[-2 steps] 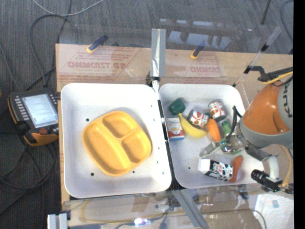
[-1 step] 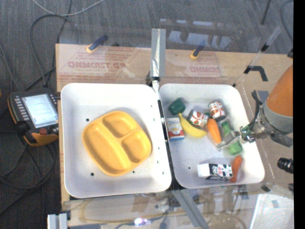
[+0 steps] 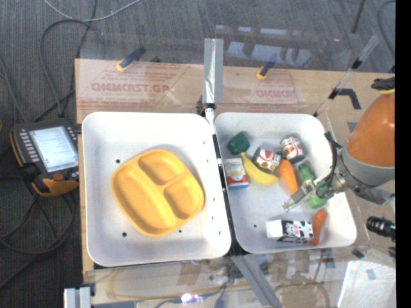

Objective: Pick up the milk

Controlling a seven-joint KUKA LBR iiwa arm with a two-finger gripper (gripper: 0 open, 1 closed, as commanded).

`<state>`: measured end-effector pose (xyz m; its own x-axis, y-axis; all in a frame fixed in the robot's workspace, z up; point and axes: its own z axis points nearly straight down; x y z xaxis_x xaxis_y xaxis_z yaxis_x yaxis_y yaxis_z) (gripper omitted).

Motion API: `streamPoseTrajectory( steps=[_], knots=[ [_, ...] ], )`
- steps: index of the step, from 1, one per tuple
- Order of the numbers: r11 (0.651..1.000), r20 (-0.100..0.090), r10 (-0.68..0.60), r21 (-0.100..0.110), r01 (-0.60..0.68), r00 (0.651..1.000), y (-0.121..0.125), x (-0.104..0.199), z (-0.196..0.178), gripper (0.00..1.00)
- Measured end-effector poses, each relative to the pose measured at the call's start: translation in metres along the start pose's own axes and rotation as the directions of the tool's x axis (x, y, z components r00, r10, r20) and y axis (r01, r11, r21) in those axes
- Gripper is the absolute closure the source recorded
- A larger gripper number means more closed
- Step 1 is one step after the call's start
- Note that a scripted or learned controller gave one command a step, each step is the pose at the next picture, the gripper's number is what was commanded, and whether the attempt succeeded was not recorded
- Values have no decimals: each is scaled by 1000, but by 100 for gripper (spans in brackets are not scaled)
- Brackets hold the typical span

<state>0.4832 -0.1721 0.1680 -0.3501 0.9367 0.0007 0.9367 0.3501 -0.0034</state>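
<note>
Right bin (image 3: 244,236): milk (image 3: 289,229) lying flat near front wall. Pincer (image 3: 300,196) above it; opening cannot be told. Left bin (image 3: 96,172): yellow tray (image 3: 158,192).

One fixed overhead camera looks slantwise down on both bins (image 3: 154,124).

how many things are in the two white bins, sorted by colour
Yellow: 2, the yellow divided plastic tray and the yellow toy banana
Orange: 2, the orange toy carrots
Green: 2, the dark green block and the bright green piece
Printed packs: 4, the white milk carton, a small box, two cans
Total: 10
</note>
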Motion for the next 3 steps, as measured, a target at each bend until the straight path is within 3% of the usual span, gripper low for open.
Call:
streamPoseTrajectory(
  steps=[1,2,3],
  knots=[
    [992,1,-125,-2,125,992,100,20,71,0],
    [986,5,-169,-13,169,986,24,-32,77,0],
    [994,-13,-107,-28,106,994,21,-37,76,0]
  ],
)
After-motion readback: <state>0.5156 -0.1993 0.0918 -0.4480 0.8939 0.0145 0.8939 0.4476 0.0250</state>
